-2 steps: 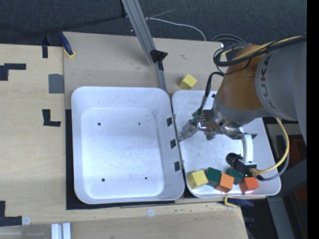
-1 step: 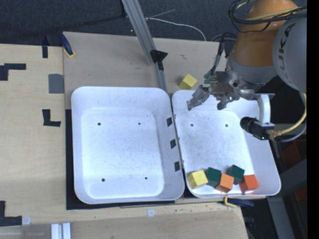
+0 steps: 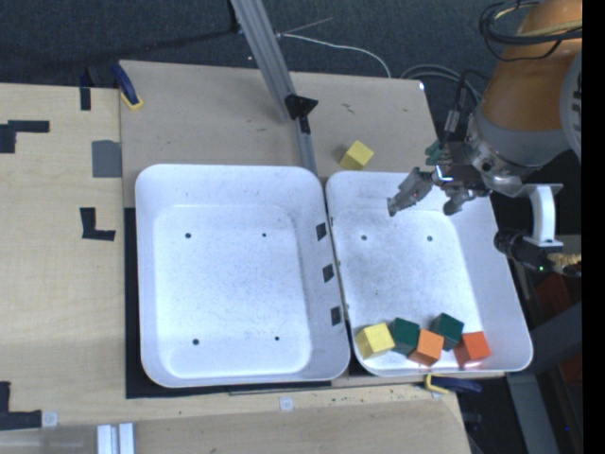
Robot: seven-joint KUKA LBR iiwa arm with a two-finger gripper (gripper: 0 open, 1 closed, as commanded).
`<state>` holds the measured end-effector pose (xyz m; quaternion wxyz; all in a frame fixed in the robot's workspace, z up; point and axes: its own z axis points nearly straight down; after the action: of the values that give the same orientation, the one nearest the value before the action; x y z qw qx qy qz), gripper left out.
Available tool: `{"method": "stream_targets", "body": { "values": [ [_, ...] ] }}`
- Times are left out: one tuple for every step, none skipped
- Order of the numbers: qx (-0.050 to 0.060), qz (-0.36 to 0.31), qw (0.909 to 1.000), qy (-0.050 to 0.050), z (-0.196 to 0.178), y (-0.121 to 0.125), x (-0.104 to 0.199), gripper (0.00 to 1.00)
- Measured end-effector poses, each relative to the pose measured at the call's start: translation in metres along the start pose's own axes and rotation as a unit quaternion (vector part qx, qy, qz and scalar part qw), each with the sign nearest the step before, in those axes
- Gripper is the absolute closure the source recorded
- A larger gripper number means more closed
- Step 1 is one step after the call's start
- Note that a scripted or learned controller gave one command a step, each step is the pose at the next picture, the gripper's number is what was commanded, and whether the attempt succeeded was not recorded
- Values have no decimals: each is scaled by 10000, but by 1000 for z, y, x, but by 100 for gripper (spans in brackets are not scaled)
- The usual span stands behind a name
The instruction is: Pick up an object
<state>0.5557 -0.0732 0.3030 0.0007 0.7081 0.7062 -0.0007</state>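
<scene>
My gripper (image 3: 427,199) hangs over the far end of the right bin (image 3: 397,253), fingers spread apart and nothing between them. Along that bin's near edge lies a cluster of blocks: a yellow block (image 3: 375,338), a dark green block (image 3: 406,333), an orange block (image 3: 428,346), a second green block (image 3: 447,328) and a red-orange block (image 3: 472,347). The cluster is well below the gripper in the view, apart from it. Another yellow block (image 3: 357,155) lies on the bench outside the bins, just beyond the right bin's far rim.
The left bin (image 3: 227,272) stands beside the right one, their rims touching. A slanted metal pole (image 3: 269,50) runs from the top of the view down to the bins' junction. Cables trail on the bench behind the arm.
</scene>
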Motion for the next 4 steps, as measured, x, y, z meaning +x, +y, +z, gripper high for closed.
{"method": "stream_targets", "body": {
  "values": [
    [5,-14,10000,7,-10,-16,-14,0],
    [-37,-28,10000,-4,-60,44,-29,0],
    [43,-26,10000,10,127,112,-23,0],
    [61,-6,10000,9,215,68,-46,0]
  ]
}}
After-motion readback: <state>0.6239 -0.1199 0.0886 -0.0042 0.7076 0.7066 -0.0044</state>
